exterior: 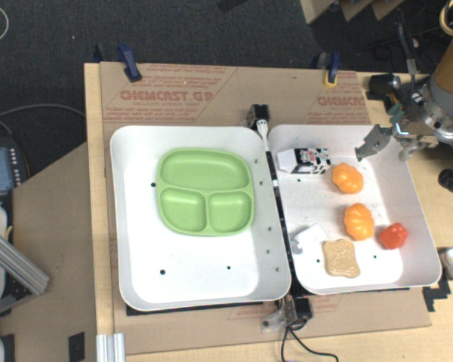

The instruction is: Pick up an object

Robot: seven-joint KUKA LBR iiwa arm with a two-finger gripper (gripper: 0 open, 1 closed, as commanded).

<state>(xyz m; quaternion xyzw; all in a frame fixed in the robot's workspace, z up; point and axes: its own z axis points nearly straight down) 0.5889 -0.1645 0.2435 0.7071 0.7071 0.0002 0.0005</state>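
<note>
Gripper (370,143): hangs at the upper right of the frame, over the top edge of the right bin (419,202); whether it is spread or pressed together I cannot tell, and nothing shows in it.
Nearest object: an orange pepper (347,178), just below and left of the gripper, lying on the bin floor; probably the easiest thing to go for.
Slip risk: the pepper looks round and smooth, so a pinch off its middle could squeeze it out sideways.
Box (303,159): a small white and black box lies just left of that pepper, near the bin's upper left; a descent that drifts left could land on it or push it against the wall.
Second pepper (359,221): lower in the bin, with a red pepper (393,235) just beside it on the right; reaching between them could knock one and roll it off.
Toast (340,259): flat, at the bin's lower middle; it offers little height, so a grasp may close above it.
White scrap (309,238): left of the toast, pale on a pale floor, hard to make out.
Bin wall: the gripper is close to the top rim, so a steep descent there could strike it.
Left bin (128,225): holds a green tray (205,191), well apart from the gripper.
Counter (98,127): brown board under both bins.
</note>
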